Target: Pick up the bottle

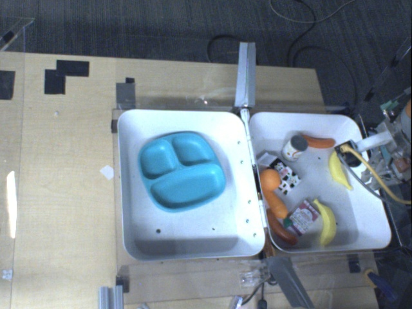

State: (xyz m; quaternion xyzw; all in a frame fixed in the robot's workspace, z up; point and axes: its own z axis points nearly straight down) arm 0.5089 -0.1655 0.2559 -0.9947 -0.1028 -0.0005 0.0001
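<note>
Currently the bottle (295, 147) lies untouched at the right bin's (380, 237) far end, beside a carrot (318, 141). Arm at right rim — end effector state unclear. Descend centred, avoiding the carrot.

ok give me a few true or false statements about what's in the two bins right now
1. A blue divided plate lies in the left bin. True.
2. The plate has five compartments. False: it has three.
3. Two bananas lie in the right bin. True.
4. The bananas touch each other. False: they lie apart, one toward the far right side, one near the front.
5. An orange ball sits by the wall between the bins. True.
6. The small white bottle is in the left bin. False: it is in the right bin, near the back.
</note>
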